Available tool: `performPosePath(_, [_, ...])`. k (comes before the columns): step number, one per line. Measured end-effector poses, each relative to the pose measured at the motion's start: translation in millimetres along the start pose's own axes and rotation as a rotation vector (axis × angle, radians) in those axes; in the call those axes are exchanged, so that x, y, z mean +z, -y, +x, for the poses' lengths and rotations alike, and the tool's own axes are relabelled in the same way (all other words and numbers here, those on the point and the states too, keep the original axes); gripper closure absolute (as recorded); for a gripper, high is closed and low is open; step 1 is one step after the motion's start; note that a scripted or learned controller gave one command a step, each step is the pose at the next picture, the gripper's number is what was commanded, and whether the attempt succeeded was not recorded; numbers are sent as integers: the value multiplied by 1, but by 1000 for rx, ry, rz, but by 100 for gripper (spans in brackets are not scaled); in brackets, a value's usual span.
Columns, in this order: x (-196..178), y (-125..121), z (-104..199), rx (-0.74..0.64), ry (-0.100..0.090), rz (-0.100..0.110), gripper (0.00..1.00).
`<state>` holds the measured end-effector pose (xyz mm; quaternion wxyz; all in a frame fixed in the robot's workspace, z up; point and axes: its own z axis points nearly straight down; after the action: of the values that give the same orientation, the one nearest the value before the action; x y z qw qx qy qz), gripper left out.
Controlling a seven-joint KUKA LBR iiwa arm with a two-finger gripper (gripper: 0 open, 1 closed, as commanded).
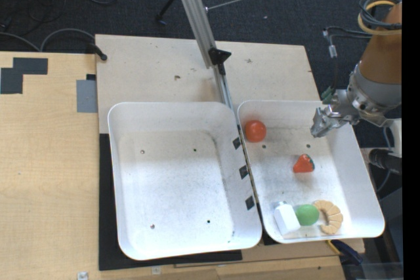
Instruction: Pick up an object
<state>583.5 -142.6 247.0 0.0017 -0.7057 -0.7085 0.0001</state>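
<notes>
We log: right bin (367, 188) holding orange ball (255, 130), red strawberry (303, 164), white block (285, 217), green ball (306, 214), pastry (329, 215); gripper (320, 125) above, jaw state we cannot tell

You get no readable text, labels, brands or numbers anywhere here. The small white box (286, 218) in the right bin (367, 190) shows you a blank face, too small to tell any print.
</notes>
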Motion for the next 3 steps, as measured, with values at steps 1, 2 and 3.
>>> performPosePath(1, [7, 26, 46, 1, -1, 3, 100])
performPosePath(2, [1, 44, 95, 0, -1, 3, 100])
performPosePath(3, [2, 52, 138, 0, 0, 3, 100])
